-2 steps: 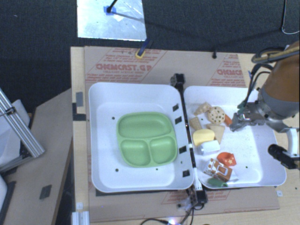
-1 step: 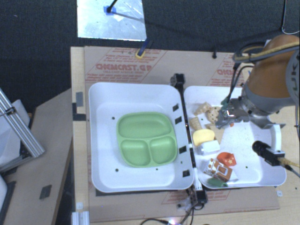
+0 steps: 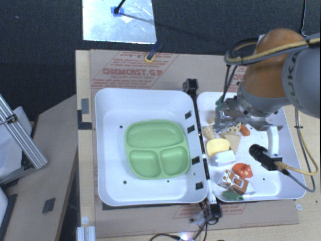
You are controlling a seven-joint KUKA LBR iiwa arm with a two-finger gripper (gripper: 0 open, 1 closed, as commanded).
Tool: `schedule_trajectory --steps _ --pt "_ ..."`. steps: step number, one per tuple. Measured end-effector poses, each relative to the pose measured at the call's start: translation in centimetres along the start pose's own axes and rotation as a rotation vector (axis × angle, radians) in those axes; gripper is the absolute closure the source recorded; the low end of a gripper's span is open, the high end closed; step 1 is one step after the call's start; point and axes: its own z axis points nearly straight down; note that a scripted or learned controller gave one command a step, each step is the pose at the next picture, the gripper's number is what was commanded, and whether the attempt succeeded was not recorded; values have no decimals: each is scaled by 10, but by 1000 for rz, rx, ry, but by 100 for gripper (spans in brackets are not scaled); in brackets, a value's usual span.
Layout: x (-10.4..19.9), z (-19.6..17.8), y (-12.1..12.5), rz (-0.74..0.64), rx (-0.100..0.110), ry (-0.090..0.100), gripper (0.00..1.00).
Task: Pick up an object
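The gripper point(image 3: 225, 120), a cluster of dull grey metal, is hanging low over the far left corner of the right bin point(image 3: 287, 182), and whether it is open or closed cannot be told from this angle. Directly beneath it a pale beige speckled piece point(image 3: 231, 129) is lying, with a small glossy orange piece point(image 3: 245, 130) just beside it and a tan crumbly-looking piece point(image 3: 207, 132) sitting by the bin's left wall. Nearer the camera, a smooth rounded yellow lump point(image 3: 218, 145) is resting against a white rectangular block point(image 3: 224, 157); further on a red-orange toy point(image 3: 243, 169), a brown-and-white patterned box point(image 3: 234, 183) and a flat dark green piece point(image 3: 230, 196) are crowding the near side. The grey arm point(image 3: 301, 79) with its shiny orange band point(image 3: 273, 59) is reaching in above them. In the left bin point(image 3: 108, 134), moulded white plastic with rounded corners, a matte green three-compartment tray point(image 3: 156, 148) is lying flat. Both bins are sitting on a brown cardboard sheet point(image 3: 130, 69) with red lettering, over a beige bench point(image 3: 55, 149). Dark carpet point(image 3: 40, 34) is surrounding it, with a reflective metal plate point(image 3: 119, 14) lying beyond.
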Motion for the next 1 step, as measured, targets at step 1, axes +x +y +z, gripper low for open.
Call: schedule_trajectory --steps 1 --pt "49 17 6 3 4 -1 100"
